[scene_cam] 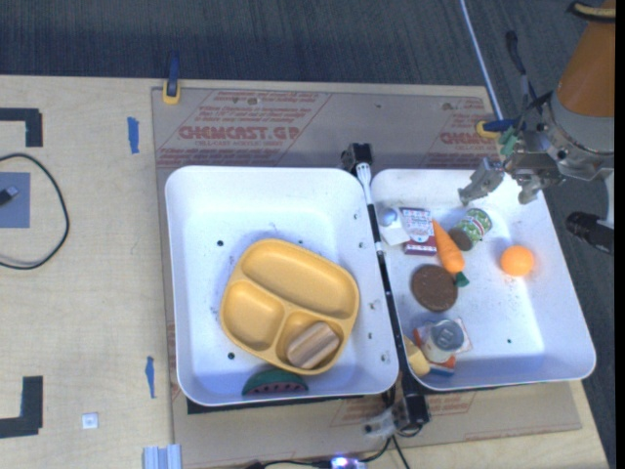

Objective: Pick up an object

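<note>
The worktop (78,340) is spreading pale and wood-coloured across the frame, with a brown printed board (293,125) lying on it under two white bins. The left bin (195,203) is sitting in the centre of the frame and is holding a yellow divided tray (293,281), which is lying tilted toward the lower left; a tan bread roll (312,344) is resting in the tray's lower right compartment, and a watermelon slice (275,383) is peeking out just below the tray at the bin's lower edge. The right bin (557,345) is touching the left one along a shared edge. The grey arm with its orange band (590,76) is reaching in from the upper right of the frame, and the end effector (503,186) is hanging over the upper part of the right bin with its two fingers spread apart and nothing between them. Just below it a small green-labelled can (476,225) is lying beside a carrot (448,248). An orange ball (518,261) is sitting apart toward the right. A brown round disc (433,287) is lying below the carrot, a red and white packet (418,231) is lying to the carrot's left, and a silver-lidded container (446,337) is sitting near the bin's lower left corner.
</note>
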`<state>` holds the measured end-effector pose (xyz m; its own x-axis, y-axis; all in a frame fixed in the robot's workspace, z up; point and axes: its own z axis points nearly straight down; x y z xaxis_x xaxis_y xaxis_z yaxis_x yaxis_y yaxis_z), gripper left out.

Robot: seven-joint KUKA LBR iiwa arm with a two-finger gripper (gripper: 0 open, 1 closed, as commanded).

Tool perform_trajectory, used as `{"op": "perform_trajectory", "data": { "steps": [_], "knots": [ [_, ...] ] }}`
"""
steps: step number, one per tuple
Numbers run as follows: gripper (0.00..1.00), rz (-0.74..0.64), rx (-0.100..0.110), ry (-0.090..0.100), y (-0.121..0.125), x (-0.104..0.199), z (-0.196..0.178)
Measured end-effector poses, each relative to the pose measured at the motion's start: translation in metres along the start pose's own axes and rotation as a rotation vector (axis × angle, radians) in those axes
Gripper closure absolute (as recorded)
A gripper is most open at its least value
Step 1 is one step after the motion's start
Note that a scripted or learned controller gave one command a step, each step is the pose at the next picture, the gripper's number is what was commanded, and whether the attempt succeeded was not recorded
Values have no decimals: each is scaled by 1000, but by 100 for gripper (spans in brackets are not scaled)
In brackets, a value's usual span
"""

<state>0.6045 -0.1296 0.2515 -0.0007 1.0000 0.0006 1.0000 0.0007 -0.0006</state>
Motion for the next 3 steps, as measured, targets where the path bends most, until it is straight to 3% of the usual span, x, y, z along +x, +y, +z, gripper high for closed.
{"op": "perform_trajectory", "data": {
  "steps": [1, 2, 3],
  "knots": [
    [0, 1, 1, 0, -41, 15, 138],
    [100, 2, -5, -1, -39, 14, 127],
    [0, 2, -5, -1, -39, 14, 127]
  ]
}}
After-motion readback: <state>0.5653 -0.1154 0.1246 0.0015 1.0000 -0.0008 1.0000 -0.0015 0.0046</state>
